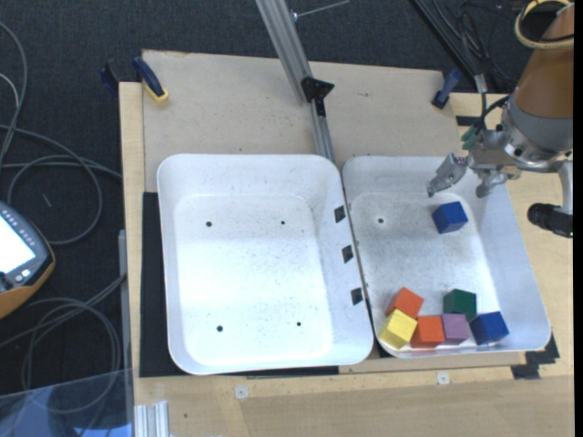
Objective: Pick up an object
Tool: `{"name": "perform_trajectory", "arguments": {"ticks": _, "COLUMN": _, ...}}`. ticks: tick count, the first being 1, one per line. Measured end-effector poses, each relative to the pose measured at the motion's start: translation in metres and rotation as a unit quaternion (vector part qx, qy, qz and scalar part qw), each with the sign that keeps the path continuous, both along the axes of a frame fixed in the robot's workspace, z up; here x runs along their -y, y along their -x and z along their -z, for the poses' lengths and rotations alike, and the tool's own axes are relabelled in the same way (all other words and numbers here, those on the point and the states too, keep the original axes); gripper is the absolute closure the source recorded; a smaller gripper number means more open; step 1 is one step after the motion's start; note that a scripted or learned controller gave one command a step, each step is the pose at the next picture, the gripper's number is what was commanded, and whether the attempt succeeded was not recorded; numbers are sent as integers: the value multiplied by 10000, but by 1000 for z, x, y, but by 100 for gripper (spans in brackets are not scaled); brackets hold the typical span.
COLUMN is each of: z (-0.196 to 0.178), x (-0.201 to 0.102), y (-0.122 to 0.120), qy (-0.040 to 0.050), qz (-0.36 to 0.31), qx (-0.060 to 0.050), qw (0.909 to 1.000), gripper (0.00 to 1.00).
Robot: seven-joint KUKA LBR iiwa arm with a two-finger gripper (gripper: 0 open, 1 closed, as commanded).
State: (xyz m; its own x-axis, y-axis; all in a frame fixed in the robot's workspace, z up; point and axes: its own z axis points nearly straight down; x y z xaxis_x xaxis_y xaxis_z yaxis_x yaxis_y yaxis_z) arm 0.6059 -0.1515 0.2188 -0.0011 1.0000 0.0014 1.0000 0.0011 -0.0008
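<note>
My gripper (465, 178) hangs over the far part of the right bin (516, 260), its two grey fingers spread apart with nothing between them. A blue cube (449, 217) lies on the bin floor just in front of the fingertips and apart from them. Along the bin's near edge sits a cluster of blocks: an orange block (408, 301), a yellow block (398, 327), a red-orange block (428, 331), a purple block (455, 328), a green block (461, 302) and a second blue block (489, 327).
The left bin (166, 198) lies beside the right one, and they meet at a shared rim (351, 253). A slanted metal pole (284, 39) rises from behind the bins. Clamps (150, 78) grip the board's far corners. Cables (55, 180) trail on the floor to the left.
</note>
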Motion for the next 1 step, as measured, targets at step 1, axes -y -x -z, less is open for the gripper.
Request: {"name": "perform_trajectory", "arguments": {"ticks": 1, "z": 124, "x": 65, "y": -11, "qy": 3, "qz": 22, "qx": -35, "qw": 10000, "gripper": 0}}
